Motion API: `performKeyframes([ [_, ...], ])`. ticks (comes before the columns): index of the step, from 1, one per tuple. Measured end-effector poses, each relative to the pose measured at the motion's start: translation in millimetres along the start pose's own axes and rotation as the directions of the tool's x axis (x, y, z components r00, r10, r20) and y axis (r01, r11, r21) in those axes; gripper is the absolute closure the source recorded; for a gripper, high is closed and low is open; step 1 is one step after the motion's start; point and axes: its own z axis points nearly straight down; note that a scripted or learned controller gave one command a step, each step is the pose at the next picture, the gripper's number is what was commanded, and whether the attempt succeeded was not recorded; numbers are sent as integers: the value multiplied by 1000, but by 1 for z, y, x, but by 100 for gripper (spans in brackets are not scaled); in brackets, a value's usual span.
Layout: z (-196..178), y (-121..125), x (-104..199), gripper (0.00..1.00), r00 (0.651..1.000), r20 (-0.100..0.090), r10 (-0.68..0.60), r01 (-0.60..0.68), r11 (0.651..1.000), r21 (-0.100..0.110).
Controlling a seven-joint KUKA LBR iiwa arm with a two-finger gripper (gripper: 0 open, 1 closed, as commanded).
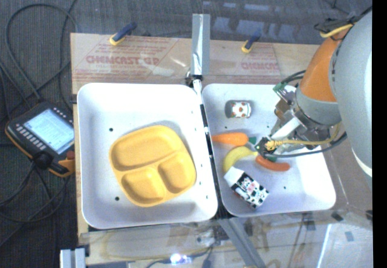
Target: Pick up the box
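Read faintly in red on the clear sheet (130, 61) behind the left bin (91, 140): roughly "CHEMCAST GP"; other print too blurred.

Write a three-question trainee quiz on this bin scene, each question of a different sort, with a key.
1. True or false: the yellow divided tray lies in the same bin as the box.
2. Which item lies nearest the box? A. small can B. banana C. yellow divided tray
3. Fill in: the gripper is over the ____ bin in the camera view.

Key:
1. False; the tray is in the left bin, the box in the right one.
2. B
3. right
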Motion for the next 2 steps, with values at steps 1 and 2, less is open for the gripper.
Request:
performKeyframes([
  [1,28,-52,-1,100,998,-12,59,-59,998,0],
  [2,23,-86,6,100,968,-12,251,-251,968,2],
])
